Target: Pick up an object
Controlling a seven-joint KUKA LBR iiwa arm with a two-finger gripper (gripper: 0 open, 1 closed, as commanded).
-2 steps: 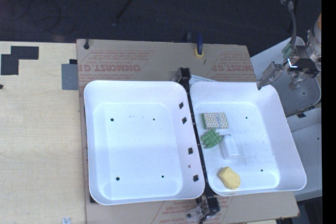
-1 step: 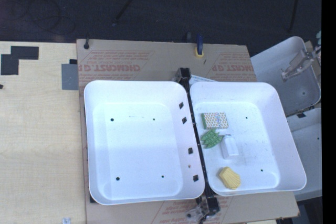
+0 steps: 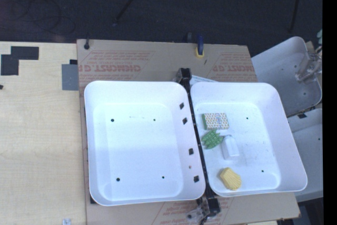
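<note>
Camera view: right bin [image 3: 274, 108] holds yellow sponge [image 3: 230, 178] and green toy [image 3: 211, 139].

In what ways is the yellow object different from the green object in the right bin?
The yellow object is blocky and lies near the front wall of the right bin; the green object is flatter, ragged-edged, and lies mid-bin beside the divider. Both are small and lie loose.
</note>
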